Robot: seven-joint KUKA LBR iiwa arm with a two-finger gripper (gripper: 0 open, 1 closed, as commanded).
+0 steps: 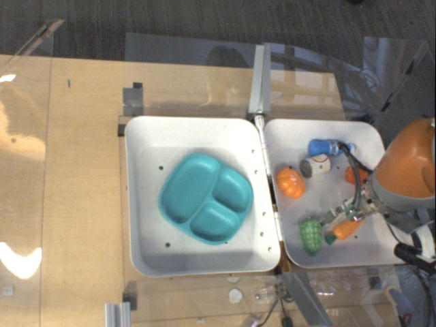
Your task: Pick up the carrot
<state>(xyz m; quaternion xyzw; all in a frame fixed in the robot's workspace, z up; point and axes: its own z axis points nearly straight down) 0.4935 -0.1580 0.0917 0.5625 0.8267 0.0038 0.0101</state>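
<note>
You're at the reach-in step — the claw (352,212) sits right at the carrot (346,229) in the right bin (368,136), beside the green fruit (311,236). Whether it's closed, I cannot tell. Next — a firm closure, then lift.

Overhead, slanted — both bins (197,131)

end effector (349,213) at carrot (346,229) | right bin (368,133) | divided plate (206,197) left

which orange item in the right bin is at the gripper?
The carrot, small with a green top, right at the gripper. The round orange fruit lies apart, near the divider.
</note>
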